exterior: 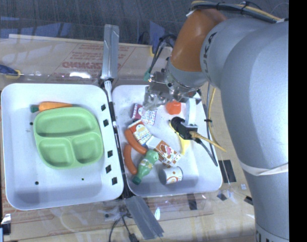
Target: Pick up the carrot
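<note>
The grey arm (234,59) reaches in from the right, and its jaws hang low over the far part of the right bin (208,183). They sit just above a small red-and-white carton (144,115). From this slanted angle I cannot tell whether the jaws are apart or together, or whether they touch the carton, and nothing can be seen between them. A small round orange thing (174,107) lies just beside them on the right. The carrot (55,106) is in the left bin (17,190), well apart from the jaws. It lies flat along the far edge of a green divided plate (67,137), just beside the plate's rim or touching it. The carrot is orange, slim and slightly tapered, with a short green stub at its left end. Nearer the camera, the right bin also holds two reddish sausages (135,141), a green bottle (145,165), a printed box (167,153) and a small can (171,175), crowded together.
</note>
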`<action>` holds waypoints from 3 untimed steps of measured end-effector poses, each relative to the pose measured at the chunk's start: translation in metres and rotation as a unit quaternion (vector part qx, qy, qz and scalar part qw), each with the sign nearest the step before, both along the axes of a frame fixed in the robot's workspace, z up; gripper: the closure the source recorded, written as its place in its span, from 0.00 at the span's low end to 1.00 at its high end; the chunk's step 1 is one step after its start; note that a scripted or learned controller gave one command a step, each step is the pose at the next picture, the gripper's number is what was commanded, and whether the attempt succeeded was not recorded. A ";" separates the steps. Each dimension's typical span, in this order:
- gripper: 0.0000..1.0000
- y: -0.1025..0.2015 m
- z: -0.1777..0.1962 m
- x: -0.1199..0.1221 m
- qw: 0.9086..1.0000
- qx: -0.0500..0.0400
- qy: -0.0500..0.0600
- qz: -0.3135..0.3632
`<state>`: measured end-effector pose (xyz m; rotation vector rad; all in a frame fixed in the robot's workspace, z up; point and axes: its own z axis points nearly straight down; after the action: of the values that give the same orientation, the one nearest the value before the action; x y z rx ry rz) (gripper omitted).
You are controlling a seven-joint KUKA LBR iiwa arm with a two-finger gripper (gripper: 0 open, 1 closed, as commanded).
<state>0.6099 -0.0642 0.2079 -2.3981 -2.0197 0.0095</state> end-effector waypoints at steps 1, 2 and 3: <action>1.00 -0.018 0.096 0.029 0.973 -0.001 -0.003 -0.229; 1.00 -0.043 -0.037 0.046 0.999 0.000 -0.001 -0.034; 1.00 0.023 -0.017 0.047 0.994 -0.001 -0.003 -0.107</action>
<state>0.6564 -0.0413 0.1912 -2.6036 -1.7543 0.0039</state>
